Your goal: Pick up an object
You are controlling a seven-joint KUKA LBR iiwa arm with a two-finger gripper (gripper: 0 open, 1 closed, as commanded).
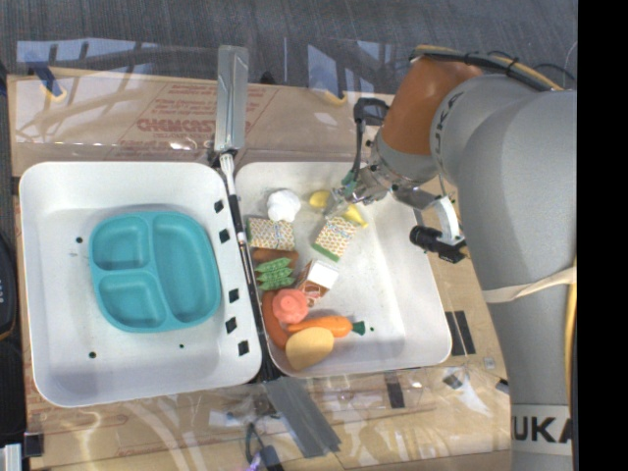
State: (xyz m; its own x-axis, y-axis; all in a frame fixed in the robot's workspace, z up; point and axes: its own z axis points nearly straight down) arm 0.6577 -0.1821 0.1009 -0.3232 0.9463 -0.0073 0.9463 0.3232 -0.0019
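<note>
While gripper (pixel 349 190) is hovering far-side in right bin (pixel 417 292), jaw state unclear, packet (pixel 337 235) is lying just nearer.

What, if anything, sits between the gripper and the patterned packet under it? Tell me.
Nothing visible sits between them. The gripper is low in the right bin, right at the upper end of the patterned packet. The yellow piece and the white ball lie to its left in the camera view, crowding that side.
</note>
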